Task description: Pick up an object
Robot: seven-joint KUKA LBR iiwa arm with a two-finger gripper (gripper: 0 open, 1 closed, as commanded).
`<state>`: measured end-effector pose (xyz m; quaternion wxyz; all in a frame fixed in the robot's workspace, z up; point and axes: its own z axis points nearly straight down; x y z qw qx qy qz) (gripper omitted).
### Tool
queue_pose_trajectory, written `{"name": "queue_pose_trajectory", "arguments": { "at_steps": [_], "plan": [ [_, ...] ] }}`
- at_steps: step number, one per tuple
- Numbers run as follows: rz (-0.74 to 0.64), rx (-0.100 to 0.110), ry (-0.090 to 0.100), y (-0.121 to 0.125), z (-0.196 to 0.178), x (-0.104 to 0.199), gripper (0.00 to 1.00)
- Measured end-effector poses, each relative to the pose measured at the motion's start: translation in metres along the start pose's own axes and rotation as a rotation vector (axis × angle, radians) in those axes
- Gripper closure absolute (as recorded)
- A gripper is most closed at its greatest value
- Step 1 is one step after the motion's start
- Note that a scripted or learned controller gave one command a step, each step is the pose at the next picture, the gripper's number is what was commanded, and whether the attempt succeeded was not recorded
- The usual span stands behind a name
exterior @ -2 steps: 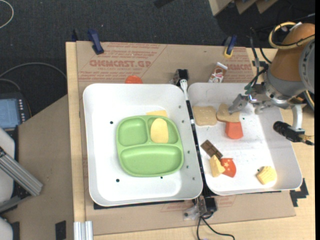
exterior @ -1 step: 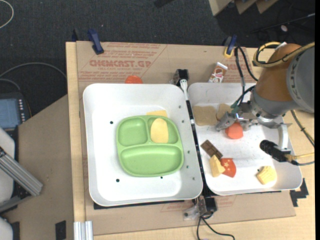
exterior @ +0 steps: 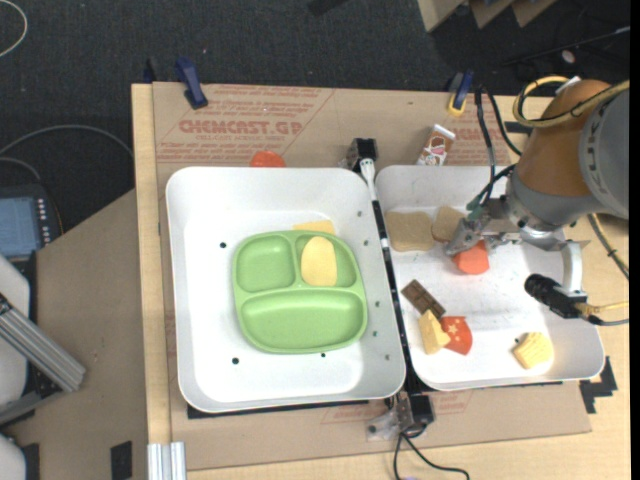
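Orange object (exterior: 473, 260) lies in the right bin (exterior: 560, 368), touching the claw (exterior: 468, 238); claw's state unclear.

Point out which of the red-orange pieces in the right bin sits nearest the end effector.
The orange piece right below the end effector, in the bin's upper middle. The red piece lies farther down, beside a yellow block.

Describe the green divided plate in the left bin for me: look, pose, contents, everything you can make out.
The light green divided plastic plate is a rounded rectangle with three compartments: two small ones along its far side and one wide one along its near side. It lies flat, right way up, roughly in the middle of the left white bin, clear of the bin walls. A pale yellow oval piece rests in the far right compartment. A flat yellow piece sits at the plate's far rim; contact is unclear.
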<state>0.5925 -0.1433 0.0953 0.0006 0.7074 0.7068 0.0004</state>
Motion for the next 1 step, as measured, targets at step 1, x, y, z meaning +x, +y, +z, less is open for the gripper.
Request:
{"name": "queue_pose_trajectory", "arguments": {
  "at_steps": [1],
  "plan": [
    [-0.011,-0.014,0.001,0.0675,-0.0968,0.0760,1.00]
  ]
}}
